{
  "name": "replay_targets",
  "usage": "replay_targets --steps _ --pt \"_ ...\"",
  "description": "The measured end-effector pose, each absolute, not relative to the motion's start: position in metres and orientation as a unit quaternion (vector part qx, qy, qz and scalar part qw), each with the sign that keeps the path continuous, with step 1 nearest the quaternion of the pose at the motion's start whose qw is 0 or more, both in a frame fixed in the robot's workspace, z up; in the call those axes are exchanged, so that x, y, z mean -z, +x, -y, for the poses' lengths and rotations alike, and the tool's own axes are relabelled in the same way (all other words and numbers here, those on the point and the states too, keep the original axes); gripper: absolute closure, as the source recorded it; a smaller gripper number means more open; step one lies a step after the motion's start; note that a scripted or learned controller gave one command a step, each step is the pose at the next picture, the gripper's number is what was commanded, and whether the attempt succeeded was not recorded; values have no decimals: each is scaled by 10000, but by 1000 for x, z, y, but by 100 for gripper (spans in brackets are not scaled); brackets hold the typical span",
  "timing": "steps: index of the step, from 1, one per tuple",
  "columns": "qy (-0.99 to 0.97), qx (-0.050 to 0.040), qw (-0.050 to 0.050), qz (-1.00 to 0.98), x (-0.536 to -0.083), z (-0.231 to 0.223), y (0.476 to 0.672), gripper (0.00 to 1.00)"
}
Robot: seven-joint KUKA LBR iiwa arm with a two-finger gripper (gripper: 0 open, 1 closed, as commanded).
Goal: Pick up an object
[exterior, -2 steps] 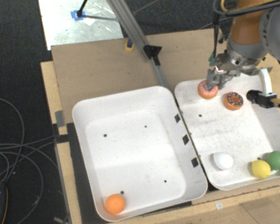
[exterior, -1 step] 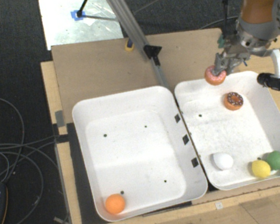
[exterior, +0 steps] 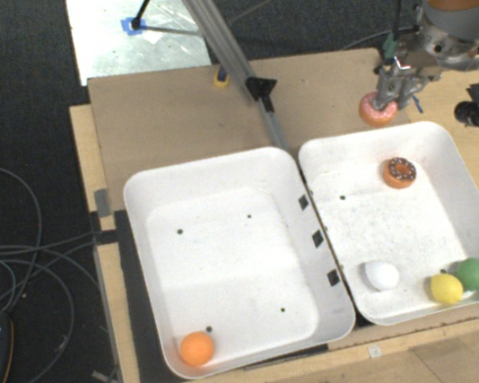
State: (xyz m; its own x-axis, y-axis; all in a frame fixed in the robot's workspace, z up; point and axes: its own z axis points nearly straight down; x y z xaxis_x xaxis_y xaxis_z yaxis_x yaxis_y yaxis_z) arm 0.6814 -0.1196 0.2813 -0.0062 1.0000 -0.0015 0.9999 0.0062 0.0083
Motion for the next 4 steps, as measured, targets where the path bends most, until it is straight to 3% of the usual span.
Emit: replay_targets --steps 4 --pt "7035 -8 -10 -7107 -237 -84 676 100"
